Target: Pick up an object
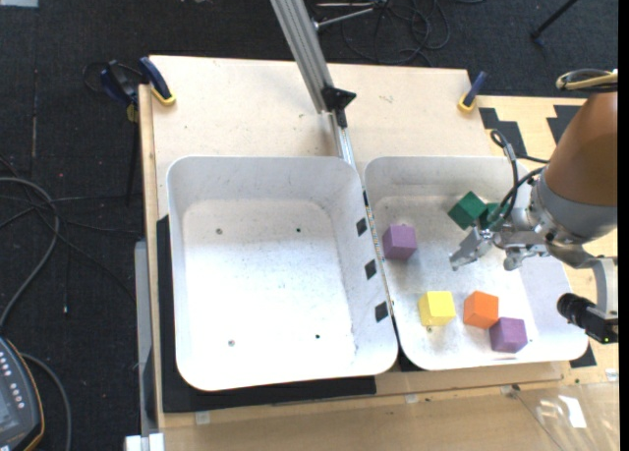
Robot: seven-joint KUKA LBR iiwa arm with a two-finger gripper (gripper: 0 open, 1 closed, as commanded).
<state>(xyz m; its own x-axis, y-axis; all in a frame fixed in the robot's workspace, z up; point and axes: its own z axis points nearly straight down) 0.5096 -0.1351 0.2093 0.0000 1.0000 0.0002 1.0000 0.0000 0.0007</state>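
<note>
The right bin (pixel 432 163) holds several blocks. A green block (pixel 470 209) lies near its back, and a purple cube (pixel 399 241) sits toward the left wall. Along the front are a yellow cube (pixel 436 308), an orange cube (pixel 481 309) and a second purple cube (pixel 508 334). My gripper (pixel 488 256) hangs over the middle right of this bin, just in front of the green block and behind the orange cube. Its fingers (pixel 463 255) are spread open with nothing between them.
The left bin (pixel 256 272) lies beside the right one, and their walls meet at a ridge with black tabs (pixel 372 267). A slanted metal rail (pixel 300 31) runs from the back down to that ridge. Yellow clamps (pixel 157 85) grip the board's back corners.
</note>
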